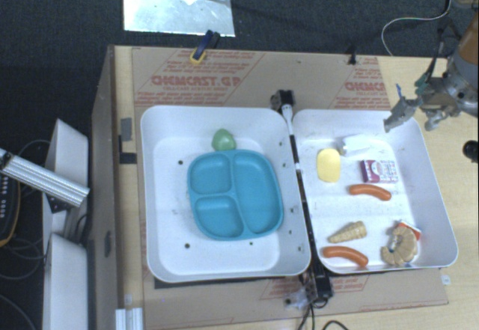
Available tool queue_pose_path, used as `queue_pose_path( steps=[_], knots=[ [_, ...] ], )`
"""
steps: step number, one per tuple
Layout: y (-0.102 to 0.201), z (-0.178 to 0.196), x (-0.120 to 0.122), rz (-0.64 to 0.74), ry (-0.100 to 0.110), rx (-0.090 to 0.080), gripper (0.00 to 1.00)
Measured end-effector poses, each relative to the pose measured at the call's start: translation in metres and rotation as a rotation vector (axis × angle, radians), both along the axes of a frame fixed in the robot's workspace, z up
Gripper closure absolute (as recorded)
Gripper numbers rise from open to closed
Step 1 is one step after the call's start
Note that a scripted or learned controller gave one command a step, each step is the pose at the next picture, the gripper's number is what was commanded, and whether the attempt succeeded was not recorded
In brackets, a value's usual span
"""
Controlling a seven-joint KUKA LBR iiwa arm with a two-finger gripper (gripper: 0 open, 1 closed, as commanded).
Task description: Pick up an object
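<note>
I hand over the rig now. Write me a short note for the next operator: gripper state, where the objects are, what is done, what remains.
Gripper: open, holding nothing, above the far right corner of the right bin.
Right bin holds: yellow block, small red-and-white carton, two sausages, cone, pastry.
Left bin holds: blue divided tray and a green object touching its far edge.
Done: nothing picked yet.
Left: descend on one object, close, lift.

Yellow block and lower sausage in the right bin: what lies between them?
In the camera view, between the yellow block and the lower sausage lie bare bin floor and, nearer the sausage, the cone-shaped piece.
</note>
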State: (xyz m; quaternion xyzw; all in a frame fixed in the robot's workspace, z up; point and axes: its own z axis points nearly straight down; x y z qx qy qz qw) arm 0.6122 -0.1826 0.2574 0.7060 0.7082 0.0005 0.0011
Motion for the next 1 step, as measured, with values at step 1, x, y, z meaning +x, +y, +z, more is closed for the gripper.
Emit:
queue_pose_path(
  steps=[1],
  knots=[
    [0.0164,-0.1221,-0.0076,-0.001,0.003,0.001,0.00]
  ],
)
